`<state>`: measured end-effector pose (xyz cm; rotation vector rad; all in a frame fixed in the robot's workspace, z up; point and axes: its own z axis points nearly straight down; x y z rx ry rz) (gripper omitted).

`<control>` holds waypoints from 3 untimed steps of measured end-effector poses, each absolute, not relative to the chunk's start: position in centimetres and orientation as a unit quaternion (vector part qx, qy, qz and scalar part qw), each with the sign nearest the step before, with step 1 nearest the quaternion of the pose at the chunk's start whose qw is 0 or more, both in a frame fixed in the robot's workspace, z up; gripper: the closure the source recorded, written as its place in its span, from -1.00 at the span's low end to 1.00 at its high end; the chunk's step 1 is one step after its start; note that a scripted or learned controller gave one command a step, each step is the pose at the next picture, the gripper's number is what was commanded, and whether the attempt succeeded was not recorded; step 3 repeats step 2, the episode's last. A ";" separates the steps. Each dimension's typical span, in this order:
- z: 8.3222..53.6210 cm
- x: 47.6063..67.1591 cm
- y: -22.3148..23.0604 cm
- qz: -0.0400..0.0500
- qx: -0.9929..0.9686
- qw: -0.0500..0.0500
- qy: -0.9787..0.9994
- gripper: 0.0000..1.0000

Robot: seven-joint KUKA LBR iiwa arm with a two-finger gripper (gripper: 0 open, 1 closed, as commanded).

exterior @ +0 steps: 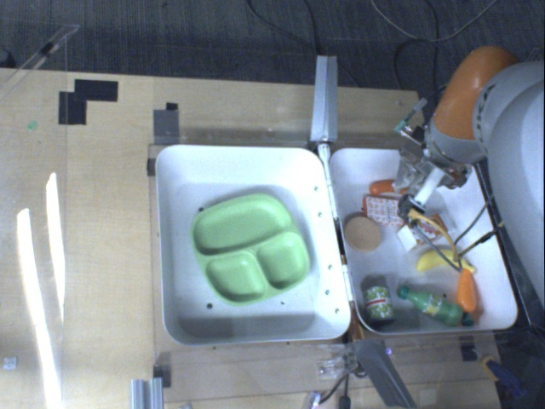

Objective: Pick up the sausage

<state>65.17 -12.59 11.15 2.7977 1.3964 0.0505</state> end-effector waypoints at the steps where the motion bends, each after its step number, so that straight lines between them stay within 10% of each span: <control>1: 11.1 65.2 -12.6 0.016 0.895 0.007 0.446 -1.00; 3: 8.7 65.0 -14.4 0.002 0.873 0.001 0.488 -1.00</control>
